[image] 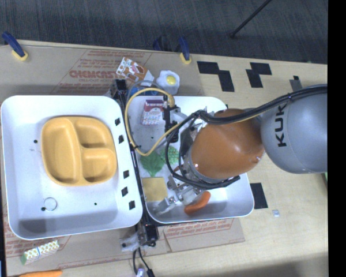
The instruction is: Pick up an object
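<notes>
The arm's orange band fills the middle of the right bin [242, 203], and the gripper [174, 198] reaches down near the bin's front edge. An orange carrot-like piece [197, 203] lies just right of the gripper, touching or nearly touching it. A yellow block [153, 187] sits just left of the gripper, and a green leafy piece [154, 161] lies behind that. A red and white packet [152, 112] rests at the back of the same bin. The arm hides much of the bin's floor.
The left bin [23, 212] holds a yellow divided tray [78, 149] and a small clear ring [49, 203]. Yellow and black cables [139, 146] loop over the divider between the bins. Small packets [130, 69] and a yellow-white item [169, 81] lie behind the bins.
</notes>
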